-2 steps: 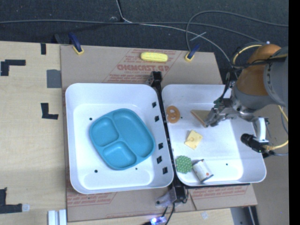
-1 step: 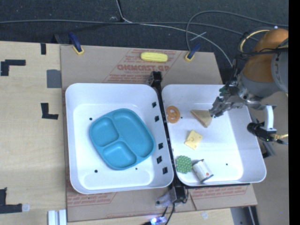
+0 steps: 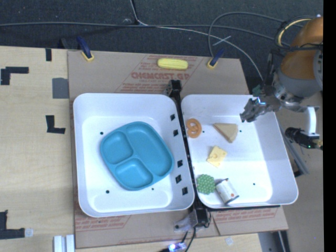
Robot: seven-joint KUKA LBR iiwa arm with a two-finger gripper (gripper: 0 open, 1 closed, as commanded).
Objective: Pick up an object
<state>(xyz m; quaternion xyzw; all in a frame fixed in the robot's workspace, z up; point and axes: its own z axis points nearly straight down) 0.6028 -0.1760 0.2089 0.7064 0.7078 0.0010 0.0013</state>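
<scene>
While the arm (image 3: 299,62) reaches in from the right, its gripper (image 3: 253,110) hangs over the upper right part of the right bin (image 3: 273,156), dark fingers pointing down and left; whether they are parted or closed cannot be told, and nothing shows between them. The left bin (image 3: 86,140) holds a blue divided plate (image 3: 136,155), lying flat near its middle. In the right bin, the tan wedge (image 3: 226,131) lies nearest the fingers, just below and left of them but apart. Below it sits a yellow cheese block (image 3: 217,156), and to the wedge's left, against the bin's inner wall, an orange pretzel (image 3: 193,127). Near the front edge a green round piece (image 3: 205,183) lies touching a small can (image 3: 226,190). A yellow banana-like piece (image 3: 172,63) rests on the cardboard (image 3: 131,72) behind the bins.
</scene>
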